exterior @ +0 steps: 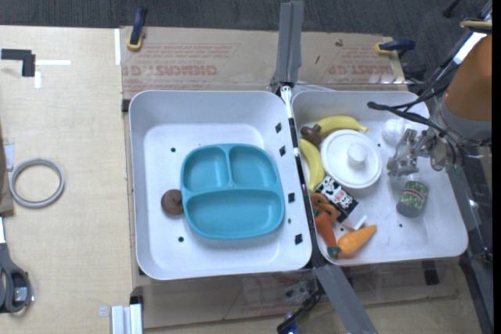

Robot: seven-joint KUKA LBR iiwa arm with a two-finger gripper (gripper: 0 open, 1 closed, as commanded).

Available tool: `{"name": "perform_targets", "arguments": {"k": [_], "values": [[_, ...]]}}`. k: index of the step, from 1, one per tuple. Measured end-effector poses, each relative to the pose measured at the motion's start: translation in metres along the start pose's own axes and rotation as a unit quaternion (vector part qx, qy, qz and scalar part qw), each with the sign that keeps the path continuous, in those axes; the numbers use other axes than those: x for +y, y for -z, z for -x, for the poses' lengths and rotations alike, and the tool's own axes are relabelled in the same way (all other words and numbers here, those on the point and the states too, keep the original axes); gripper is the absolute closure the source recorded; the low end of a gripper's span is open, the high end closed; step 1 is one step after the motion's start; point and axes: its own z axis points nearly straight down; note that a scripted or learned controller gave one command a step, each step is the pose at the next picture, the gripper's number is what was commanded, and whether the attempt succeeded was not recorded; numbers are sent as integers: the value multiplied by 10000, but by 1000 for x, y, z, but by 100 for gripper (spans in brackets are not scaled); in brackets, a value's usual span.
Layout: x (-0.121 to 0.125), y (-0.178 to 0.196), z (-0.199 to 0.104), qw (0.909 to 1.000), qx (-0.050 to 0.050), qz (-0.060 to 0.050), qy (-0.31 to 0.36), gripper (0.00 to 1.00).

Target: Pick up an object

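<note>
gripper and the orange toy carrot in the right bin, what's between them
In the camera view, a small grey-green can lies on the white bin floor between the gripper and the orange toy carrot.

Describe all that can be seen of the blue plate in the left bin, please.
The blue plate is a rounded rectangular tray, plastic by its look, divided into three compartments: two small ones at the far side, one long one at the near side. It lies flat, slightly turned, in the middle of the left bin. A small brown round object rests against its left edge.
</note>
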Motion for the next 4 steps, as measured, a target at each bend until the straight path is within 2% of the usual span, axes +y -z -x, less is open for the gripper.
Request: {"name": "perform_targets", "arguments": {"k": [1, 2, 3, 4], "values": [[0, 0, 0, 10000, 0, 1, 1, 0], [-9, -11, -34, 9972, 41, 2, -744, 0], [-7, -1, -33, 9973, 25, 3, -729, 100], [29, 72, -78, 9959, 32, 4, -902, 100]]}}
